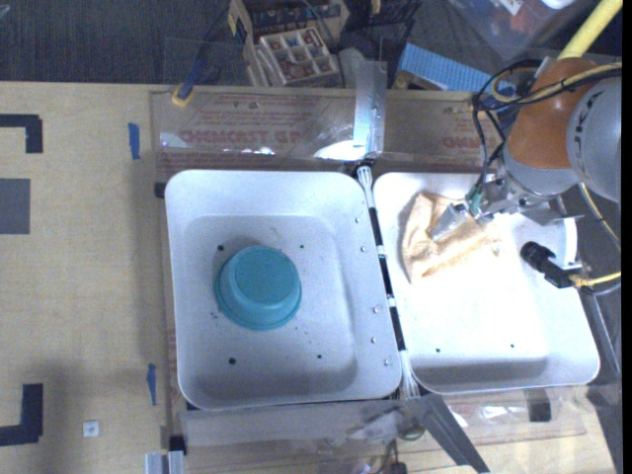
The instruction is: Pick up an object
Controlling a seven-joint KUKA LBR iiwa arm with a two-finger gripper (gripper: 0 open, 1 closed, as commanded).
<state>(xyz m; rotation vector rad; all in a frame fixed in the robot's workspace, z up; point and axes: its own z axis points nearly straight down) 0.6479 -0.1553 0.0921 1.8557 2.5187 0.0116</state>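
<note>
A crumpled tan cloth-like object point(434, 245) lies in the upper left part of the right white bin point(513, 354). My gripper point(462, 219) reaches in from the right and is down at the object's upper right edge, touching or very close to it. The grey arm with its orange band point(553, 126) hangs over that bin's back right corner. In the left white bin point(197, 363), a teal bowl point(259, 286) sits upside down, left of centre and far from the gripper.
A black plug on a yellow cable point(545, 263) hangs over the right side of the right bin. A raised divider point(383, 275) separates the two bins. Clear plastic sheeting and boxes point(286, 47) lie behind the bins.
</note>
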